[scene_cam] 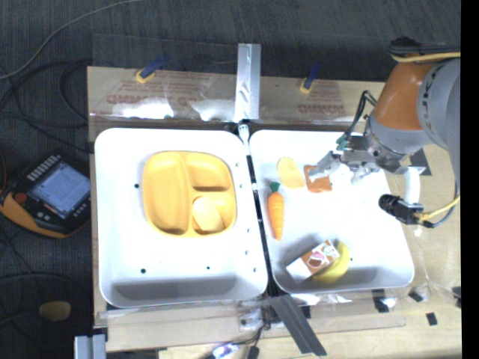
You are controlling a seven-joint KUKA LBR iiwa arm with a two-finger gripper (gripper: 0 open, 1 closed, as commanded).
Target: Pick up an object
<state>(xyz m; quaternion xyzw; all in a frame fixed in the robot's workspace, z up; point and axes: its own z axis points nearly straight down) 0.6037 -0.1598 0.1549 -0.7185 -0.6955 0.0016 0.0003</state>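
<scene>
Two shallow white bins sit side by side on the bench. The left bin (pixel 112 223) holds a yellow divided tray (pixel 168 200), and the right bin (pixel 374 253) holds the loose things the arm could pick from. The arm (pixel 408 107) comes in from the right, grey with its orange band, and leans over the upper part of the right bin.

In that bin a carrot (pixel 275 212) lies near the left wall, its long axis running up and down the view with the green top toward the far edge. At the near edge a small printed carton (pixel 318 259) rests against a yellow banana-like piece (pixel 338 264) — they touch. Toward the far left corner sits a pale yellow rounded piece (pixel 288 171), and just beside it, on its right, a small orange block (pixel 319 180).

The gripper (pixel 329 164) is right over that orange block — the likeliest target, to my eye. The block lies directly at the tip, a touch toward the near side, with the pale piece close on its left and the carrot further down-left. One grey finger (pixel 323 163) slants down toward the block's top edge; whether the claw is wide, narrow, or already pinching the block I cannot tell from here. Nothing looks lifted yet.
</scene>
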